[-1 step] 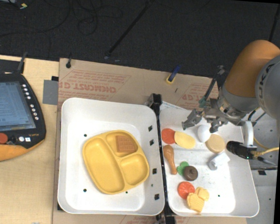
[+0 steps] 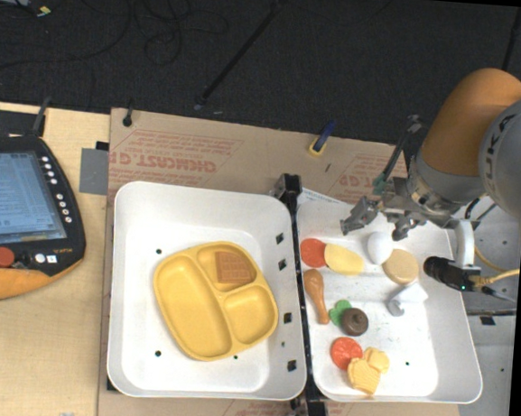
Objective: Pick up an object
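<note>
Gripper (image 2: 383, 220), fingers spread wide, empty, above white egg (image 2: 378, 247); risk: round egg slips sideways w/ off-centre closure.

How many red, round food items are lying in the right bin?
2. One red piece lies near the bin's left wall, touching the pale yellow piece. The other red piece lies toward the front, beside the yellow pieces. More could be hidden under the arm.

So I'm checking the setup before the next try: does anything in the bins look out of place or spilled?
Nothing stands out. The yellow divided plate sits flat in the left bin with a brown waffle piece in one compartment. The toy foods lie loose in the right bin, none over the rim. The tool hangs above the white egg.
</note>
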Robot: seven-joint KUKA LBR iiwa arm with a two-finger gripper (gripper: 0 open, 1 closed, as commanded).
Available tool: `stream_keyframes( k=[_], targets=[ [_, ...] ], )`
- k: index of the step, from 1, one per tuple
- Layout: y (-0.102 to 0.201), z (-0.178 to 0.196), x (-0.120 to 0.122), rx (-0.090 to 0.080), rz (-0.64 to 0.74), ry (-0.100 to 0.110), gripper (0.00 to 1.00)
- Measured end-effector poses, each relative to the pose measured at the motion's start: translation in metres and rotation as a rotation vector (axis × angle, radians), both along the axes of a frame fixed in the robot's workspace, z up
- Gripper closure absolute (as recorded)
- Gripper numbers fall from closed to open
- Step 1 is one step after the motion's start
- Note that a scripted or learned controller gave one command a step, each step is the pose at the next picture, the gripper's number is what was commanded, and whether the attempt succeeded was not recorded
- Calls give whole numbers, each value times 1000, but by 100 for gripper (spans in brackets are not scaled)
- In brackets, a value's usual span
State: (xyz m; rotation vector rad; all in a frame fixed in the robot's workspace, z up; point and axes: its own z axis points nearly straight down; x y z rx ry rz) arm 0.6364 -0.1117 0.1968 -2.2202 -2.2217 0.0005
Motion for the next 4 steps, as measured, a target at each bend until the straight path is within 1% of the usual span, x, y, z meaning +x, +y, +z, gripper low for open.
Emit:
stream_keyframes(
  k=[1, 2, 3, 4],
  targets=[
    [1, -63, -4, 1, 0, 6, 0],
    [4, -111, -4, 0, 0, 2, 0],
    [3, -99, -4, 1, -2, 1, 100],
    [6, -55, 0, 0, -1, -2, 100]
  ],
)
